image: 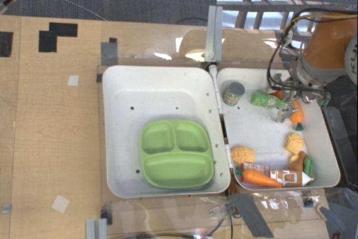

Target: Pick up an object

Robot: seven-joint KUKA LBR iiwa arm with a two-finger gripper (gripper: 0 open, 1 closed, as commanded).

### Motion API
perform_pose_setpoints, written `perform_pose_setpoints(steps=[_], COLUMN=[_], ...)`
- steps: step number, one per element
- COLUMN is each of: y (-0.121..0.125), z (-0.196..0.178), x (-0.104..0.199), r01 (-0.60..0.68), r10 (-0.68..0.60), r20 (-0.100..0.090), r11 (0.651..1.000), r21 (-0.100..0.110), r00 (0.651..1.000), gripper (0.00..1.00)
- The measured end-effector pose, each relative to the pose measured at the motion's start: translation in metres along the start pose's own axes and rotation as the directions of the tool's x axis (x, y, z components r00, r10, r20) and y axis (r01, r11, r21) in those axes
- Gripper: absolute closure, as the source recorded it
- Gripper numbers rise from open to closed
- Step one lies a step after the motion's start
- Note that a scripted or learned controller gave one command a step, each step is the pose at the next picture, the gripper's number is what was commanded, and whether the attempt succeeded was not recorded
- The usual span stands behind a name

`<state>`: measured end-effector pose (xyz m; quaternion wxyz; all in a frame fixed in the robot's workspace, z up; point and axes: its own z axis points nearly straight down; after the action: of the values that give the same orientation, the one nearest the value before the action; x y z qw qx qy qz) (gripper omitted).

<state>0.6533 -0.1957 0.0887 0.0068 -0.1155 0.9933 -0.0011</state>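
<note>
Camera view: claw [286, 112] low in right bin [263, 137], among green toy [260, 99] and small carrot [297, 116]. Claw state: you cannot tell. Step: reaching for grasp. Next, confirm one object sits centred before lifting.

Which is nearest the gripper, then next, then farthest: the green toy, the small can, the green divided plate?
From the gripper:
1. Green toy, just left of it in the right bin.
2. Small can, by the divider.
3. Green divided plate, in the left bin.
</note>
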Motion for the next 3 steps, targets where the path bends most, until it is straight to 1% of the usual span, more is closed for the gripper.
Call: perform_pose_setpoints(steps=[1,2,3], y=[0.007,0.007,0.049], z=[0.0,-0.015,-0.156], x=[-0.019,-0.024,-0.035], r01=[-0.092,-0.089,-0.178], r10=[0.092,0.089,0.178], r20=[-0.01,0.008,0.013], r11=[0.996,0.996,0.984], r21=[-0.001,0.004,0.002], r00=[0.996,0.996,0.984], gripper=[0.0,1.0,1.0])
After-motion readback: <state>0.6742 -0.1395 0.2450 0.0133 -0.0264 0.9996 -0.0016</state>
